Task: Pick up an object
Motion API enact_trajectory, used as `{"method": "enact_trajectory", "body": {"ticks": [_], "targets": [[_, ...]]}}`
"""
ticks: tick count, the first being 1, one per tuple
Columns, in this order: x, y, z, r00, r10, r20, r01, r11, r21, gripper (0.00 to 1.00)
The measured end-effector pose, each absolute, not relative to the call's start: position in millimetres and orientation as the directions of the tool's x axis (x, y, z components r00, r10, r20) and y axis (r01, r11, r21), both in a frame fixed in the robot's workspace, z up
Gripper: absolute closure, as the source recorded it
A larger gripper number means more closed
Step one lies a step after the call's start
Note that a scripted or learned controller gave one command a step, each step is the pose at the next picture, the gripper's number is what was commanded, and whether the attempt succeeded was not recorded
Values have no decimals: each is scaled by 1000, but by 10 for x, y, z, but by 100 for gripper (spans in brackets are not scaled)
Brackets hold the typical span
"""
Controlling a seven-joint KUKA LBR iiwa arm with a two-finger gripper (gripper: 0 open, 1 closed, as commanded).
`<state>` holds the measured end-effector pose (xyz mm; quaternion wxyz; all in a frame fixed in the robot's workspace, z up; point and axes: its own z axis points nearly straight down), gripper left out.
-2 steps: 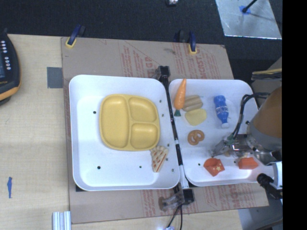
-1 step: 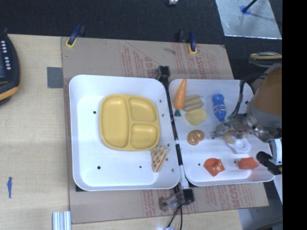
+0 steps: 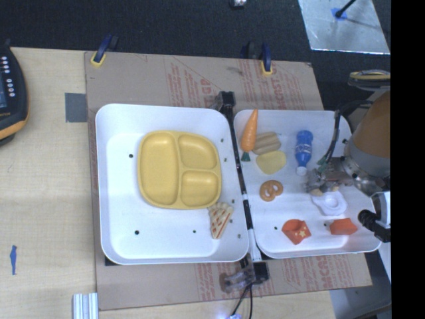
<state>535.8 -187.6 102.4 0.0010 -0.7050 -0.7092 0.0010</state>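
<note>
The right bin (image 3: 265, 244) holds several small items. An orange carrot (image 3: 250, 129) lies at its far left, with a tan bread roll (image 3: 267, 141) and a pale yellow slice (image 3: 271, 161) beside it. A blue bottle (image 3: 303, 147) lies near the middle. Toward the front are a brown pretzel (image 3: 270, 190), a red piece with a yellow star (image 3: 296, 230), an orange-red block (image 3: 342, 226) and a white object (image 3: 330, 203). My gripper (image 3: 323, 181) hangs low at the bin's right side, just above the white object and right of the bottle.
The left bin (image 3: 116, 178) bears a yellow divided plate (image 3: 179, 169) and a sandwich wedge (image 3: 220, 218) near its front right corner. A black divider (image 3: 238, 171) runs between the bins. The arm's grey body (image 3: 372, 138) covers the right bin's right edge.
</note>
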Motion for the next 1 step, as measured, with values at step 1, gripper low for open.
{"method": "enact_trajectory", "body": {"ticks": [1], "targets": [[6365,-1504,1708,-11,1000,-2,1000,11,11,100]]}}
